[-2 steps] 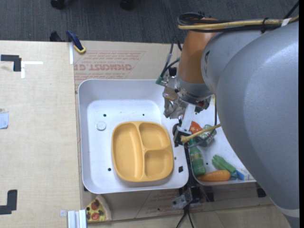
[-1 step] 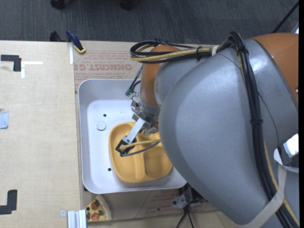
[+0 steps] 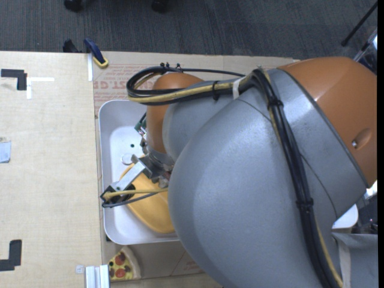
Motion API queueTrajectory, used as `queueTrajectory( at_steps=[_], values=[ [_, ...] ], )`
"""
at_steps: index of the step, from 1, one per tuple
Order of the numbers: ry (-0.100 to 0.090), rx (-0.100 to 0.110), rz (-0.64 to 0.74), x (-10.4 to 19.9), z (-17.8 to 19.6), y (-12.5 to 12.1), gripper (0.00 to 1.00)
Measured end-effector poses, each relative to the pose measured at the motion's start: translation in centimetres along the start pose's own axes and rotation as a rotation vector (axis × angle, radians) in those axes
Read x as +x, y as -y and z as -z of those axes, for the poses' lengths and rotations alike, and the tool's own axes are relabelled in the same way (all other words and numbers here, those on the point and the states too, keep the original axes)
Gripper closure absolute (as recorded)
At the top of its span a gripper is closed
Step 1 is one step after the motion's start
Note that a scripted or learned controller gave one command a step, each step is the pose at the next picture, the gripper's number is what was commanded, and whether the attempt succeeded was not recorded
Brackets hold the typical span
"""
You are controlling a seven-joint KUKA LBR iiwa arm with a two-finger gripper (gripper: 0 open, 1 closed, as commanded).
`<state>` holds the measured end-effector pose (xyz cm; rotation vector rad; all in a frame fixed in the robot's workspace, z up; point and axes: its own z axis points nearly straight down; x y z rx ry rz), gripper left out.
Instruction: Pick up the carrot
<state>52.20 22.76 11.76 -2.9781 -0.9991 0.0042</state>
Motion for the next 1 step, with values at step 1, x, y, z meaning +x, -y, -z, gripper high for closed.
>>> queueTrajectory(
  at_steps=[1],
  values=[
    [0.0,-0.002,-0.197,-4.3,7.66,0.34,1.0]
  ],
)
